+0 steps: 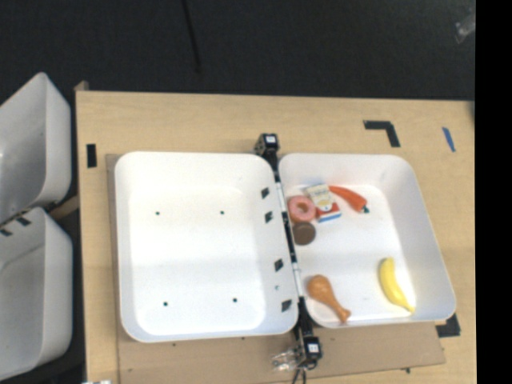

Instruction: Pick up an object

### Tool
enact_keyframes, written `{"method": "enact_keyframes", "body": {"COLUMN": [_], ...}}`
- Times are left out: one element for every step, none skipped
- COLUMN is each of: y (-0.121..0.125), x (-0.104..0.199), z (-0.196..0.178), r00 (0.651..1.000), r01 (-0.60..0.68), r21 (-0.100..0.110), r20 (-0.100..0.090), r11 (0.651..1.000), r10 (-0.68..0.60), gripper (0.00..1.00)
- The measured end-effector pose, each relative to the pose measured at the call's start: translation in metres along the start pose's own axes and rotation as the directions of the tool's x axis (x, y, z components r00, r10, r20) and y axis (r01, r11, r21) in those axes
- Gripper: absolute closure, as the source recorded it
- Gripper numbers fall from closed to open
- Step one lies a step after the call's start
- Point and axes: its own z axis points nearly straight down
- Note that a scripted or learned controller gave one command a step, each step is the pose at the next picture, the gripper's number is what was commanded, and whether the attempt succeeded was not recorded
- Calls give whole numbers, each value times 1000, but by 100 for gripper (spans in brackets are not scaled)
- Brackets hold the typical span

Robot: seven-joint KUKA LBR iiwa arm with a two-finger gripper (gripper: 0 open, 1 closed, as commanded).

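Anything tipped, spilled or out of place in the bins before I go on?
Nothing stands out. All five items lie inside the right bin: donut, small box and carrot clustered near the top, a brown round piece just below the donut, drumstick and banana lower down. Nothing spilled over a rim.

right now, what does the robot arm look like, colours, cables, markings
Per the rig notes: a grey arm with an orange band above the wrist and a two-finger gripper. Cables and markings I cannot tell from this picture. On the side it reaches from lies the shallow white right bin, with a yellow banana inside.
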Motion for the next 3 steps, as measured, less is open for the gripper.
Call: {"method": "enact_keyframes", "body": {"y": [-3,-3,-3], "x": [-1,-1,-1], "z": [-4,-4,-4], "r00": [1000,1000,1000], "r01": [0,7,8], "r21": [-1,1,1], "r20": [2,1,1], "r11": [1000,1000,1000], "r10": [0,-7,-8], "gripper": [0,0,0]}}
